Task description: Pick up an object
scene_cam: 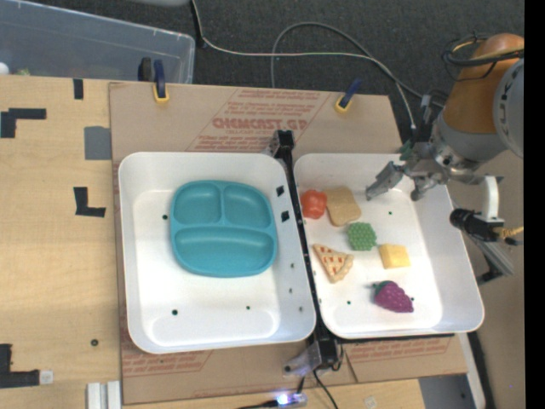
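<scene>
We see the pincer (pixel 400 180) spread wide and holding nothing, above the right bin (pixel 451 313), just beyond the bread slice (pixel 343 205); the arm (pixel 481 92) leans in.

My claw (pixel 400 180) looks like dull grey metal, under a glossy orange band (pixel 477 83). The two shallow white bins (pixel 145 228) look like smooth plastic with a soft sheen. The teal divided plate (pixel 224 228) is matt plastic. Under them lies a brown cardboard sheet (pixel 247 118), matt and printed, on the pale wood-grain table (pixel 51 228). The purple grape bunch (pixel 393 296) looks bumpy and slightly shiny.
</scene>
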{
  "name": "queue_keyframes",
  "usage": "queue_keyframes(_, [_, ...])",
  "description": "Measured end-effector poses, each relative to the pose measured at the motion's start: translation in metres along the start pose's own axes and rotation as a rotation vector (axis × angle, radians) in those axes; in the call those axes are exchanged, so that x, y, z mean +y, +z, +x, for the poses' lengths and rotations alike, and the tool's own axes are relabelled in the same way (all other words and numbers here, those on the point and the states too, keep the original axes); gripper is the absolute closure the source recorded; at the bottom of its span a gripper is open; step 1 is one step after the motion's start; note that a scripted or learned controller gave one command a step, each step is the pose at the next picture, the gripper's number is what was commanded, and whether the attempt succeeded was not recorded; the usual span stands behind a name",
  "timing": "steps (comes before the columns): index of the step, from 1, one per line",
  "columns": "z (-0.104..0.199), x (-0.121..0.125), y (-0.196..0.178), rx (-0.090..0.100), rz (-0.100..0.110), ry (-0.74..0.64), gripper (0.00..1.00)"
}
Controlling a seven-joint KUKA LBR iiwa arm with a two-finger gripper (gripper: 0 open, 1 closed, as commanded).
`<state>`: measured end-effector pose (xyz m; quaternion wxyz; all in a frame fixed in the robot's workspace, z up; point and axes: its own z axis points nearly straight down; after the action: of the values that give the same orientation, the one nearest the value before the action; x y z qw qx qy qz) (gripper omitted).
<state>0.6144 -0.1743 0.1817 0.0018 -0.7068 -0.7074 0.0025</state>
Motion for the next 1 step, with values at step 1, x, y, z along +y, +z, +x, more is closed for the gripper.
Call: queue_keyframes(1, [0.0088,-0.0052,0.0588,0.001,0.0,-0.001,0.0])
